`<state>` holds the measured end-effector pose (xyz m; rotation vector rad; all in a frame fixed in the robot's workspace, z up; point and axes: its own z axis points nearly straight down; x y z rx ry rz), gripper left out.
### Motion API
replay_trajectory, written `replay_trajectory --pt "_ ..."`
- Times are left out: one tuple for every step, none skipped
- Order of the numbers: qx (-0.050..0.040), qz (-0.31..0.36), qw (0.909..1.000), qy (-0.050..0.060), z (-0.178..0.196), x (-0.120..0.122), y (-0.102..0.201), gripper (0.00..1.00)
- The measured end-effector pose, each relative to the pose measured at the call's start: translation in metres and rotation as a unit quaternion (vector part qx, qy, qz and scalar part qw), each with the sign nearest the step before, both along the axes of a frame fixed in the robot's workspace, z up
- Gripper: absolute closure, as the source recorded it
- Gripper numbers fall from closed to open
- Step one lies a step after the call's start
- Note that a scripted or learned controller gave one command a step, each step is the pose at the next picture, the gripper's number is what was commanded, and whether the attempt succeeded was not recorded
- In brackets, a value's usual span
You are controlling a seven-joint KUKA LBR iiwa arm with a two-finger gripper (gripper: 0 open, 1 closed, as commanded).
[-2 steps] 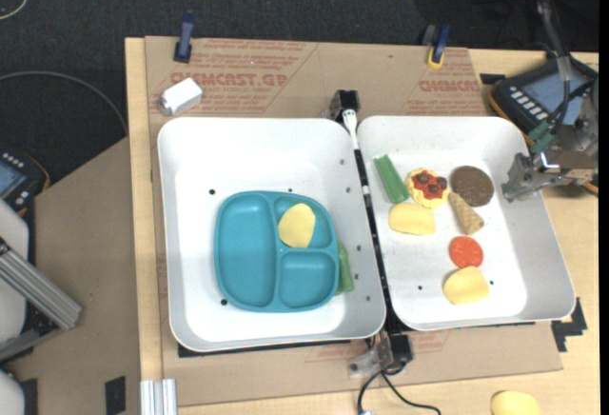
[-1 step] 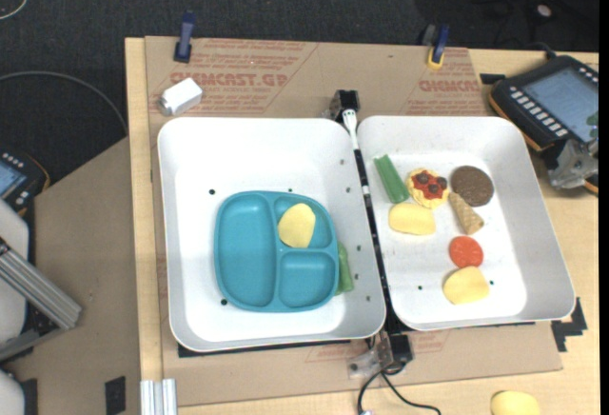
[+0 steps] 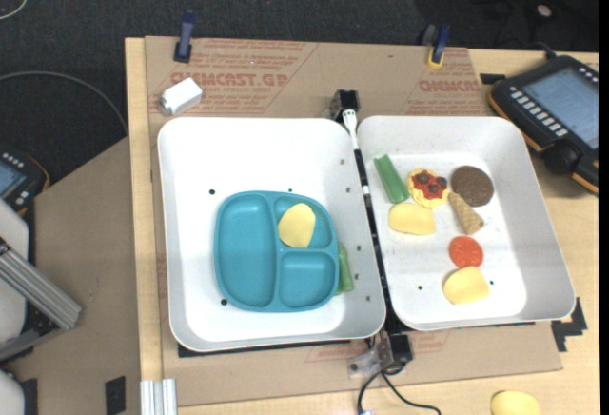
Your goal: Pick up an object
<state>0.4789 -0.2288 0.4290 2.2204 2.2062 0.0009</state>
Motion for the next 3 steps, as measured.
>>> replay_trajectory --pt "0.0013 0.005 1.0 -0.002 0.084 0.001 0.026 1.0" --pt "0.0054 0.004 0.9999 0.008 -0.009 0.0 0.049 1.0" --pt "0.002 0.006 1.0 -0.004 0.101 0.001 0.086 1.0"
